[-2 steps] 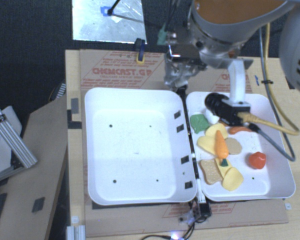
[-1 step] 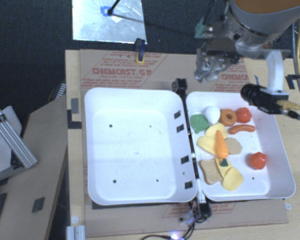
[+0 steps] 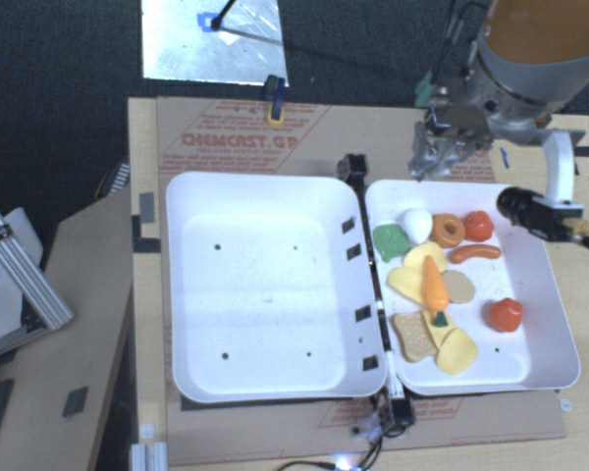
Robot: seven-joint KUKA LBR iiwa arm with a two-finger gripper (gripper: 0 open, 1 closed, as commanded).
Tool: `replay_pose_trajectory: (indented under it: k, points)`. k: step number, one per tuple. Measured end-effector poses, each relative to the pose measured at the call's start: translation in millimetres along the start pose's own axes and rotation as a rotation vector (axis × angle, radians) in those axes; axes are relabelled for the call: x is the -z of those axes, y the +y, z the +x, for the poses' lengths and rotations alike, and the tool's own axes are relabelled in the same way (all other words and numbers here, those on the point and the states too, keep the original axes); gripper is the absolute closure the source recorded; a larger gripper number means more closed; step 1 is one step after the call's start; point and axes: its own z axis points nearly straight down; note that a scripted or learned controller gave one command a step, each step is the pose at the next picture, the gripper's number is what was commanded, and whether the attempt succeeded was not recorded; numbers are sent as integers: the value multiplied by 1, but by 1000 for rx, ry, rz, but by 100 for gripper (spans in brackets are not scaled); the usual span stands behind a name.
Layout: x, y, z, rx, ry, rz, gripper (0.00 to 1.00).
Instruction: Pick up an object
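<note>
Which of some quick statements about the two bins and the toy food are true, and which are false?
1. All the toy food lies in the right bin. True.
2. The carrot lies among the yellow pieces. True.
3. The gripper is down among the food. False: it is above the bin's far edge, over the cardboard.
4. The egg lies next to the bread slice. False: the egg is at the far end by the green piece; the bread is near the front.
5. A sausage lies just below the donut. True.
</note>
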Motion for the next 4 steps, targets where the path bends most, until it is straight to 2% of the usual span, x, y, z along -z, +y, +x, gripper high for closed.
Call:
replay_pose_trajectory:
  k: [2, 3, 4]
  points:
    - [-77, 75, -136, 0, -1, -3, 100]
    - [-135, 120, -203, 1, 0, -3, 100]
    - [-139, 120, -263, 1, -1, -7, 100]
